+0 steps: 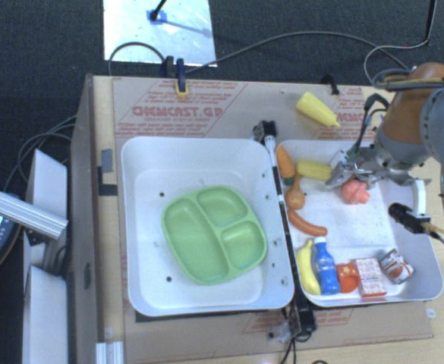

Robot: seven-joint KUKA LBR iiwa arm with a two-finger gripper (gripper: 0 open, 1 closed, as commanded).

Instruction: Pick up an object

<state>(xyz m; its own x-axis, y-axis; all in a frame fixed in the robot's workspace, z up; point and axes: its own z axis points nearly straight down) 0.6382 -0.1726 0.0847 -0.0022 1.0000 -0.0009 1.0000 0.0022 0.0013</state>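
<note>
My gripper hangs low over the back of the right bin, with the arm coming in from the right. A pink, rounded toy lies just below and to the right of it, close enough that contact cannot be judged. A yellow block lies right beside the gripper on its left. Along that bin's left side are an orange carrot, a small orange piece and a sausage.
At the front of the right bin lie a banana, a blue bottle, a red-and-white carton and a small can. The left bin holds a green divided plate. A yellow corn cob lies on the bench behind.
</note>
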